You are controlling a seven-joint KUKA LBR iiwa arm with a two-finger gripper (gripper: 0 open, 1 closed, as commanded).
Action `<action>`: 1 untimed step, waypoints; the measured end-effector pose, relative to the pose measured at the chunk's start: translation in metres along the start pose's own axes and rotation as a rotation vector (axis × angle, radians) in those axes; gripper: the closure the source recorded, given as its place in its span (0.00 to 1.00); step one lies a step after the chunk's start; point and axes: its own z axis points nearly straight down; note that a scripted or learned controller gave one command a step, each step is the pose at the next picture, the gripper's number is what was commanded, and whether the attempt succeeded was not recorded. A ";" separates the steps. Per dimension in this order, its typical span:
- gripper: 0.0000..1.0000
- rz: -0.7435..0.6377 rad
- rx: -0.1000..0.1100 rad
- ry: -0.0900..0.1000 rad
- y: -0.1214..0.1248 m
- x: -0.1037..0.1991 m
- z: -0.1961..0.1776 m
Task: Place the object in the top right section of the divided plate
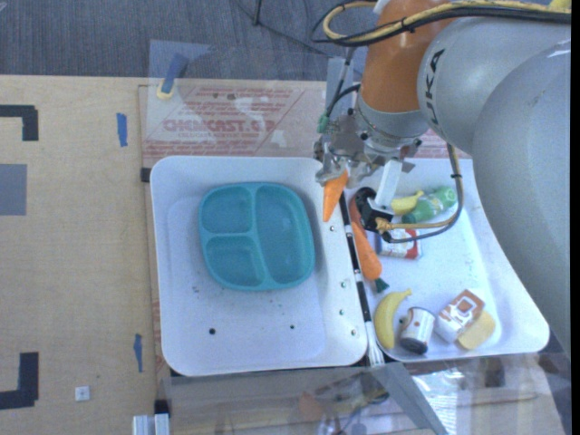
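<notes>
Reaching in from the right, the grey arm with its orange band brings the gripper over the seam between the two white bins. A small orange carrot hangs point-down between its fingers, so the gripper is closed on that carrot, just above the left bin's right rim. The teal divided plate lies flat in the left bin, to the left of the carrot and apart from it; all three of its sections show bare teal. In the right bin, a second, longer carrot lies along the divider. Near it sit a green and yellow bottle, a banana, a small can, and a cheese wedge beside a small carton.
</notes>
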 end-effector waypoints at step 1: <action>1.00 0.113 -0.002 0.003 0.006 0.064 0.062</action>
